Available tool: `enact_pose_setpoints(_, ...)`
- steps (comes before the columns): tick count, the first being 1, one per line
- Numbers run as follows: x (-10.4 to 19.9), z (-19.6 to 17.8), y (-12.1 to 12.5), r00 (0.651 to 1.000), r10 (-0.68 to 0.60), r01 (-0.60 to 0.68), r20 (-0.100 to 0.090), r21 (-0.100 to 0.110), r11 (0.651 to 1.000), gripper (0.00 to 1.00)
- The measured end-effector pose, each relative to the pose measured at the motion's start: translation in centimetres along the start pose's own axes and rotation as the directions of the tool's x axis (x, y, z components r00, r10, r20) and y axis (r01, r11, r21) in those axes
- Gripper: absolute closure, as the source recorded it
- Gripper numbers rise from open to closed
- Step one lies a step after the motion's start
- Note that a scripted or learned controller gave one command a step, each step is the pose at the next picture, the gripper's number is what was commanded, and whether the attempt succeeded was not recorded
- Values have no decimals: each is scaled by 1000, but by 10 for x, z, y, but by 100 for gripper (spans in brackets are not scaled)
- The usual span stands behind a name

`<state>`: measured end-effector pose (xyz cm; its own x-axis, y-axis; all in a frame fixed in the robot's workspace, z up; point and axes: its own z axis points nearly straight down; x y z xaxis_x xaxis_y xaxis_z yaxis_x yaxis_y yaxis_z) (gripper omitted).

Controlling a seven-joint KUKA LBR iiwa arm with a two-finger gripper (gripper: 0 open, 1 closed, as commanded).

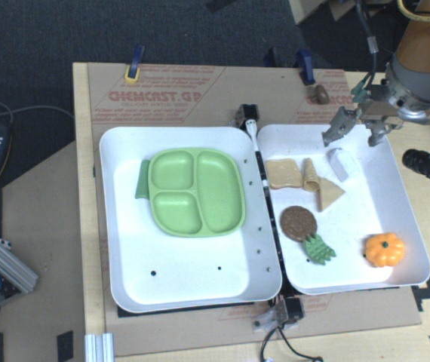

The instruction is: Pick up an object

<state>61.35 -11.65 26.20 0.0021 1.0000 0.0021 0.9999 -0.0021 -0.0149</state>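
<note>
With its jaws [356, 129] spread and holding nothing, the arm hangs over the right bin's [407, 194] far edge. Just below lies a small white piece [339, 163]; nearer sit bread slices [304, 176], a brown patty [298, 222], green leaf [319, 248] and orange pumpkin [384, 249]. A green tray [195, 191] fills the left bin [121, 225] on the table [87, 127].

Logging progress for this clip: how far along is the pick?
Nothing looks picked yet. The claw hangs open over the far edge of the right white bin, with nothing between its fingers. The small white block lies just below it, the likeliest target. The orange toy pumpkin, brown round patty and green leafy toy rest in the bin. Descent, grasp and lift remain.
</note>
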Motion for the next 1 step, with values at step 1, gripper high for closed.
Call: enact_pose_setpoints(1,0,-8,2,1000,-2,2,2,-14,1000,0)
